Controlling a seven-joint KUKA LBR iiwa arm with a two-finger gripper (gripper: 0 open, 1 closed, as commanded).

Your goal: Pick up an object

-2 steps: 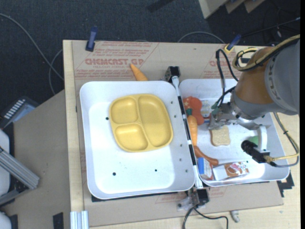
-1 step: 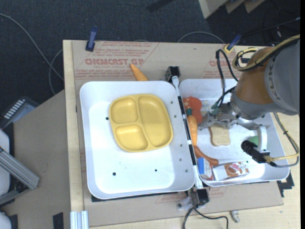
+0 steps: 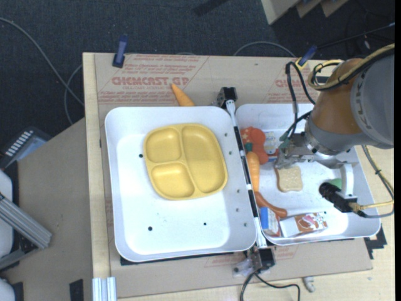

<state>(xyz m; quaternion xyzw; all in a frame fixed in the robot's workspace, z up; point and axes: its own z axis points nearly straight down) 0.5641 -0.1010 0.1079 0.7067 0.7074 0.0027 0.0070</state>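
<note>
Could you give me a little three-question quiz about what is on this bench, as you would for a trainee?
1. True or false: the yellow plate lies in the left bin.
2. Which item lies outside both bins, behind the left one? A) bread slice B) carrot C) carton
3. Fill in: the arm's gripper is over the ____ bin.

Key
1. True. It is a plate with three sections.
2. B. One carrot lies on the cardboard; the bread slice and carton are in the right bin.
3. Right, just above the bread slice.

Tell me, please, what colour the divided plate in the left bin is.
Yellow; the divided plate shows in the camera view.
</note>
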